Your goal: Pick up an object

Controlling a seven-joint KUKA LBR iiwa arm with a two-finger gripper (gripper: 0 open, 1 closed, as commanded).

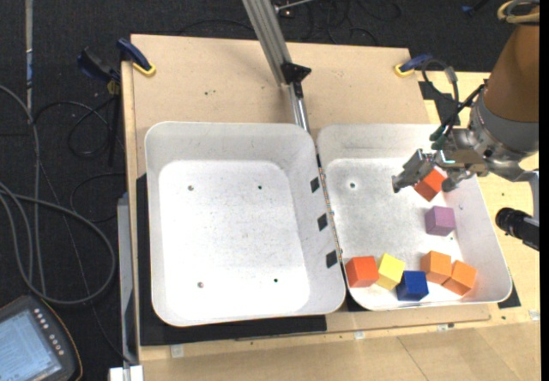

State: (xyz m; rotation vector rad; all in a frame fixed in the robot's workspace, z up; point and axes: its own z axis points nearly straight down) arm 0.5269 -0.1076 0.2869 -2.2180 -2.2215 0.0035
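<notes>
My gripper (429,175) hangs over the upper right part of the right bin (369,160), with an orange-red block (429,184) between its fingers, lifted off the bin floor. Just below it a purple block (441,220) lies on the floor of the bin. Along the front of the bin lie an orange-red block (362,270), a yellow block (390,270), a blue block (413,285) and two orange blocks (438,265) (462,276).
The left bin (225,216) sits beside the right one, sharing a middle rim with black clips. A metal pole (262,15) slants down from the top to the bins' junction. Clamps hold the board's back corners.
</notes>
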